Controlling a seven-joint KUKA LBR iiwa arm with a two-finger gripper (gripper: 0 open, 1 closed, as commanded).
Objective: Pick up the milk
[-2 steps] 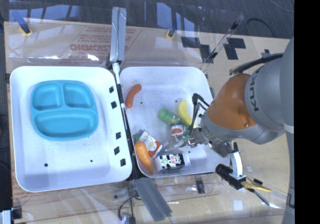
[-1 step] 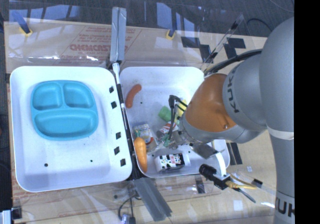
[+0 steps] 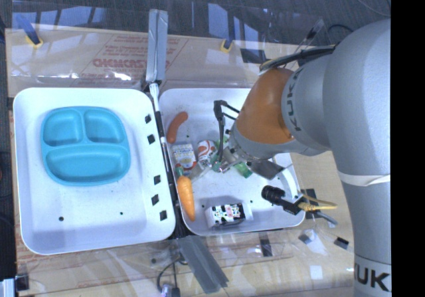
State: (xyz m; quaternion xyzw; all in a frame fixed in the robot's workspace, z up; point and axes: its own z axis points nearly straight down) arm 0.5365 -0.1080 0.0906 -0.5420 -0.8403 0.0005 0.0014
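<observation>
since you're after the milk (image 3: 182, 155), heads up: my best read is that it's the small white-topped carton in the right bin (image 3: 219, 189), sitting close to that bin's left wall, roughly halfway along it. can't read the label at this size though, so take that with a grain of salt. just above it in the camera view lies a brown-orange sausage (image 3: 176, 126), and below it a carrot (image 3: 186, 198) stretched along the same wall. right beside the carton, on its right, there's a small red-and-white can (image 3: 206, 149).

your gripper (image 3: 222, 164) is down in the middle of that bin, just right of the can and near the carton but not on it. the grey arm (image 3: 312, 109) with its orange band covers a lot of it, so i can't tell whether it's open or closed, or whether it's got anything. a bit of green (image 3: 243, 171) pokes out just beside it on the right. a box with a dark face (image 3: 227, 213) lies near the bin's front wall, apart from the rest.

left bin (image 3: 99, 222) has a blue divided plate (image 3: 85, 145) in it. both bins sit side by side on the worktop (image 3: 80, 269).
</observation>
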